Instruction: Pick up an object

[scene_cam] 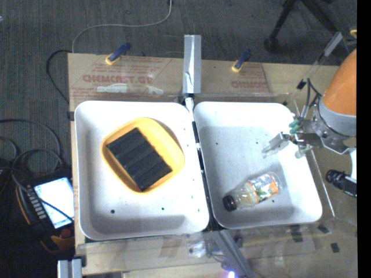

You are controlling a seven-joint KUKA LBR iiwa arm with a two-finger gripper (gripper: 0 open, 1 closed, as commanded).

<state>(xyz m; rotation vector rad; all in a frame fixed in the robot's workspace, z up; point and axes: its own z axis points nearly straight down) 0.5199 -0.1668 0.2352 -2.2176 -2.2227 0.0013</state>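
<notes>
Dark carpet surrounds a cardboard-topped bench bearing two white bins. At the frame's left, one bin point(93, 213) holds a yellow dish point(174, 146). The right bin point(232, 123) has a plastic bottle point(253, 192) lying on its side near the lower edge. The gripper point(278, 145) hangs at the right, seemingly above and clear of the bottle; whether its fingers are apart I cannot tell. Approach is in hand: it must next travel down-left over the bottle.
</notes>
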